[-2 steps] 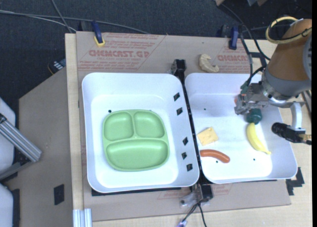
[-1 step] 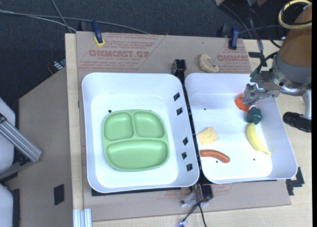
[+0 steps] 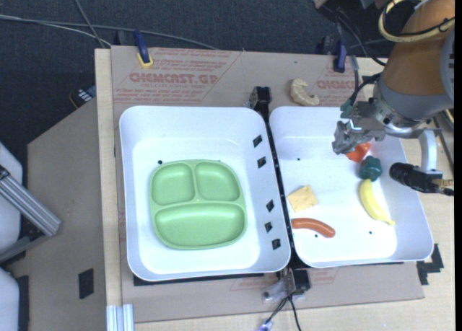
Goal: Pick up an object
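The gripper (image 3: 349, 139) hangs over the far part of the right bin (image 3: 317, 124), just above an orange-red piece (image 3: 358, 152) that peeks out from under it. Beside that piece lies a dark teal object (image 3: 371, 169). A yellow banana (image 3: 375, 201) rests near the bin's right side. A pale yellow cheese wedge (image 3: 302, 197) and a red-orange sausage (image 3: 313, 227) lie toward the bin's near left. The fingers are hidden by the wrist from this angle.
The left bin (image 3: 137, 135) holds a green divided tray (image 3: 197, 203). A beige object (image 3: 304, 91) lies on the cardboard behind the right bin. Black clips line the divider between the bins. Blue clamps hold the board at the back.
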